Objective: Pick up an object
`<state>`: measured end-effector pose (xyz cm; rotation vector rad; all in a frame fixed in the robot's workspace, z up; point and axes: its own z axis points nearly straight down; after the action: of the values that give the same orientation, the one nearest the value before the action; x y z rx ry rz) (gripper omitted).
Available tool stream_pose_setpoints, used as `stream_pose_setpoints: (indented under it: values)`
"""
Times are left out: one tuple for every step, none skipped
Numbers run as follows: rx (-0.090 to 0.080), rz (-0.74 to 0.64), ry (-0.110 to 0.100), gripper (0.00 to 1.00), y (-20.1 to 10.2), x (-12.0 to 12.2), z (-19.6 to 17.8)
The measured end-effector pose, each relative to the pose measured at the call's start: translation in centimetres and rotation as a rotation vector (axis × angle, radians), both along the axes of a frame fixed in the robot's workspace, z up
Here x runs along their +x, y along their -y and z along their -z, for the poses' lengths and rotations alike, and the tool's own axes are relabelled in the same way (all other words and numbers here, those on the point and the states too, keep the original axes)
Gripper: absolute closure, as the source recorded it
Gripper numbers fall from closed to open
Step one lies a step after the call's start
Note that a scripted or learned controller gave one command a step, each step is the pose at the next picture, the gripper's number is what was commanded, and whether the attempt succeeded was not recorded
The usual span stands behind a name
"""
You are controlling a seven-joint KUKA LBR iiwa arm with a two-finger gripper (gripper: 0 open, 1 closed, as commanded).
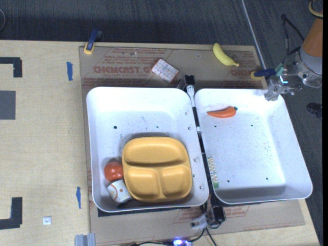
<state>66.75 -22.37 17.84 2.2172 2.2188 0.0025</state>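
Tray (156, 169) in left bin (102, 117)

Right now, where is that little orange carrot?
The carrot lies in the right bin, near its far left corner, close to the divide from the left bin.

A brown cardboard sheet (128, 68) covers the pale worktop (41, 152) under both bins, with a yellow-handled clamp (92, 41) at its far-left corner and blue tape marks (69, 70) on the worktop alongside.

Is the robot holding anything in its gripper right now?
No. The gripper hangs over the right bin's far corner with nothing in it; the carrot lies apart.
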Motion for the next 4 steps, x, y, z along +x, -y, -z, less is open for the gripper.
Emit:
stream_pose_setpoints:
  values:
    - [0.002,-0.001,-0.006,1.00,-0.1,-0.1,4.1]
    - [0.002,-0.001,-0.005,1.00,-0.1,0.0,4.0]
    - [0.001,-0.001,-0.002,1.00,0.0,0.0,3.3]
    - [0.000,-0.001,-0.001,1.00,0.0,0.0,2.7]
